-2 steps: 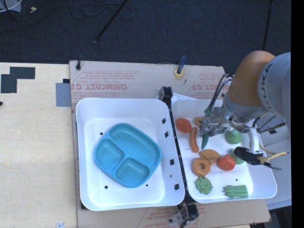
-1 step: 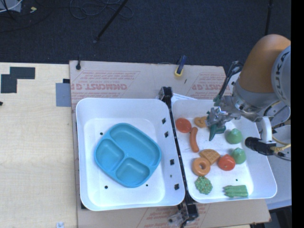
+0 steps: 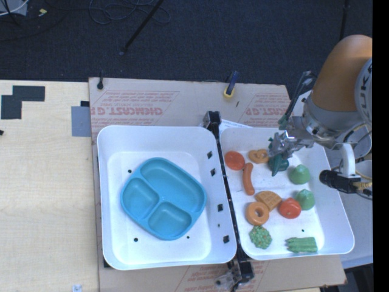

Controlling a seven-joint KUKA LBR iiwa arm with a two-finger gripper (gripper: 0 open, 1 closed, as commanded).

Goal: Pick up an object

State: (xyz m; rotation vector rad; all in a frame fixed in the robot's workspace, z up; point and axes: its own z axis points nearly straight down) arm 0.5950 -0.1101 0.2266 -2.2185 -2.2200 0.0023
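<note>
My gripper hangs over the back part of the right bin. A dark teal toy sits right at its tip, touching or nearly touching it. Around it lie a green apple, an orange pretzel-like piece, a red tomato and an orange sausage. Nearer the front are a bread slice, a donut, a second red ball, a green pepper, broccoli and a green pod.
The left bin holds a blue divided plate. A black divider with clips runs between the bins. A black-tipped fixture reaches over the right bin's right rim. The arm's orange band rises at the back right.
</note>
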